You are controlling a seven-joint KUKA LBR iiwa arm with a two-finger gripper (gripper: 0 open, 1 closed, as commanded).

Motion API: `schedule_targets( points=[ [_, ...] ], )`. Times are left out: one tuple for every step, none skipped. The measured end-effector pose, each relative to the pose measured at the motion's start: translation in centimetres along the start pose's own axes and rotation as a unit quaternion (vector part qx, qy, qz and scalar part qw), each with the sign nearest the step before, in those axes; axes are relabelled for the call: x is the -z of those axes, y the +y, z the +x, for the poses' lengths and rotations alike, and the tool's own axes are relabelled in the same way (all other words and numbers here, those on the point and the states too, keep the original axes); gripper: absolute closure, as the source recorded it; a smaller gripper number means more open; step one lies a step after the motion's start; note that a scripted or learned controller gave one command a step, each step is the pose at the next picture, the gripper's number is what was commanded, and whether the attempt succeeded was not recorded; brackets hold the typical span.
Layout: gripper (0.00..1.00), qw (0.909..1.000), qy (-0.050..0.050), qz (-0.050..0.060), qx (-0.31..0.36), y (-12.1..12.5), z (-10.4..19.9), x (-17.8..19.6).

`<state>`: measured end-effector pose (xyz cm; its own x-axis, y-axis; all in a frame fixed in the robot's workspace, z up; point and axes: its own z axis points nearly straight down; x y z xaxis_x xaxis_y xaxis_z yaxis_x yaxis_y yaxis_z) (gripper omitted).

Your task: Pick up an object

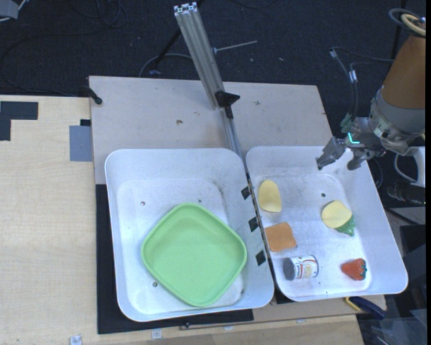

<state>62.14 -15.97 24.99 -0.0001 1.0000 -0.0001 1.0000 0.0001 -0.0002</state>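
Two white bins: we see the gripper (pixel 343 155), jaws spread wide and empty, above the right bin's (pixel 388 225) far rim.

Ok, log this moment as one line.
gripper: open, holding nothing, over right bin far edge | right bin: can, strawberry | left bin: green plate

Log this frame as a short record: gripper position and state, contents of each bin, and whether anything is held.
gripper: open, above right bin's far edge
left bin: green square plastic plate
right bin: pale yellow oval piece, orange square block, yellow piece with green edge, small grey can on its side, red strawberry-like toy
held: nothing between the fingers
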Motion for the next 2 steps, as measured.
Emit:
schedule_targets(
  points=[
    [0.00, 1.0000, 0.000, 0.000, 0.000, 0.0, 0.0, 0.0],
    [0.00, 1.0000, 0.000, 0.002, 0.000, -0.2, -0.1, -4.3]
  ],
)
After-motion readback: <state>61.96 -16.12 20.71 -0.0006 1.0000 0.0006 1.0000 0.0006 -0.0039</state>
